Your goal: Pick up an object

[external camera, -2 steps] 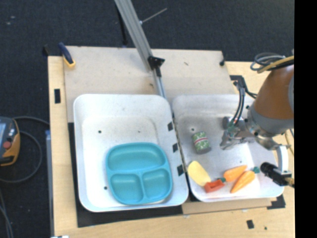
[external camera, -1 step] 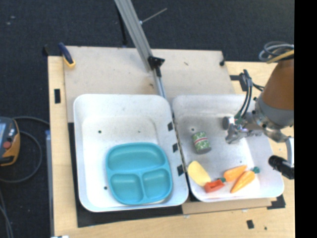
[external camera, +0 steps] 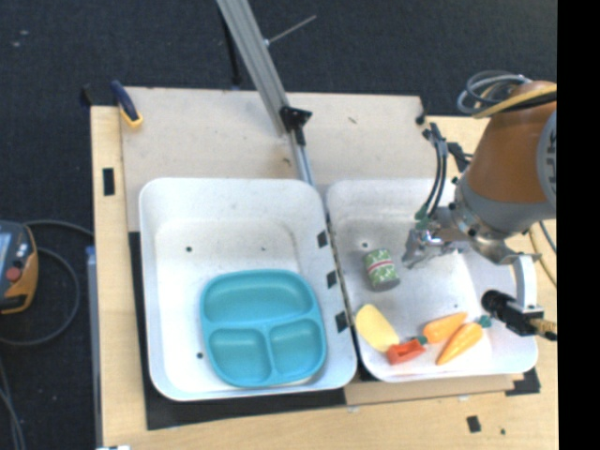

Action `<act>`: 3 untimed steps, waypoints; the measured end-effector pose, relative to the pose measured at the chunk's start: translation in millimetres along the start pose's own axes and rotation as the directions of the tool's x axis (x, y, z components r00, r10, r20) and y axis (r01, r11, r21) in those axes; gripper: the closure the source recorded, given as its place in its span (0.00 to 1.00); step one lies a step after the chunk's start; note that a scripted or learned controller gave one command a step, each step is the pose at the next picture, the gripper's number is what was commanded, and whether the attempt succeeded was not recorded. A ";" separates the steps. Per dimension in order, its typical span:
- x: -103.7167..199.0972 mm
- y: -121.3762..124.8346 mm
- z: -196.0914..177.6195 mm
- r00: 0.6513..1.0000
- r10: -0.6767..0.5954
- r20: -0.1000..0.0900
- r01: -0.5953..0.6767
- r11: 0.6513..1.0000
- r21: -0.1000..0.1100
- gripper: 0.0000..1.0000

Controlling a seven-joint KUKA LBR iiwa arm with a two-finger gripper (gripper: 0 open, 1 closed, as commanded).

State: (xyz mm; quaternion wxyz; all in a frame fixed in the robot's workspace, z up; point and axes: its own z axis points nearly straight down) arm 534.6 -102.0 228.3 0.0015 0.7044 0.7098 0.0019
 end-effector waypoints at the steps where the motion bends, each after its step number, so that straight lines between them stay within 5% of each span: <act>1: 57.7 4.8 6.0 1.000 0.000 -0.001 0.000 1.000 0.003 1.00; 3: 164.7 26.4 -16.1 1.000 -0.001 -0.001 0.001 1.000 0.003 1.00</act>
